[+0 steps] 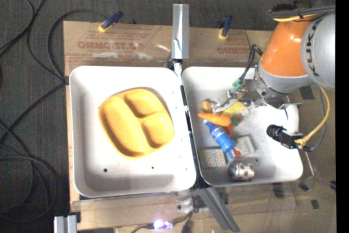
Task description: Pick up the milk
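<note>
A small white carton with blue print (pixel 245 144), which looks like the milk, lies flat in the right bin (pixel 283 172) near its middle. My gripper (pixel 235 99) hangs over the upper middle of that bin, above a cluster of toy food. It is well clear of the carton, which lies lower in the view. Nothing shows as held.
An orange carrot (pixel 214 117), a yellow-green piece (pixel 235 111), a blue bottle (pixel 221 138), a checkered flat packet (pixel 211 157) and a silver can (pixel 241 171) share the right bin. A yellow divided plate (pixel 137 121) sits in the left bin (pixel 87 172).
</note>
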`<state>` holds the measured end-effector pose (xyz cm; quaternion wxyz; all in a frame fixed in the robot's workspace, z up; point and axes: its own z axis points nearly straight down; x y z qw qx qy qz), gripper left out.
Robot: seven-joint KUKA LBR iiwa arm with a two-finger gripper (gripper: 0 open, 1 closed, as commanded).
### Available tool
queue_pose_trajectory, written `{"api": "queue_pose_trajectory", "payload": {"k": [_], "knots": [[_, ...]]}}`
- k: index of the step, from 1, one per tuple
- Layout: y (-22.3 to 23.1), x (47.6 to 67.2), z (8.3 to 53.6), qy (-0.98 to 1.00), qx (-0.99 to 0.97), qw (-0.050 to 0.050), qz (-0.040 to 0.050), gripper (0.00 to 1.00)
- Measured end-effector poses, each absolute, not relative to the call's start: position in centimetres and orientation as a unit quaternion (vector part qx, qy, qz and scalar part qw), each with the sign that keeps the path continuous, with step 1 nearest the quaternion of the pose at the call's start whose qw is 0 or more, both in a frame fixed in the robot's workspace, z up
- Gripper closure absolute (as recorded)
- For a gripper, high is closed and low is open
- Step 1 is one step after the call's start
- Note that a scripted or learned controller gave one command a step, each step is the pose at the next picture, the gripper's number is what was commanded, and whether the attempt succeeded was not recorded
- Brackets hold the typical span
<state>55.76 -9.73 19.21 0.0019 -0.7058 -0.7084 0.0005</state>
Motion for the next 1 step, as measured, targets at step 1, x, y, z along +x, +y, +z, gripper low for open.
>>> {"api": "queue_pose_trajectory", "payload": {"k": [1], "knots": [[-12.64,50.54,9.3,-0.682,-0.731,-0.008,-0.0045,0.0]]}}
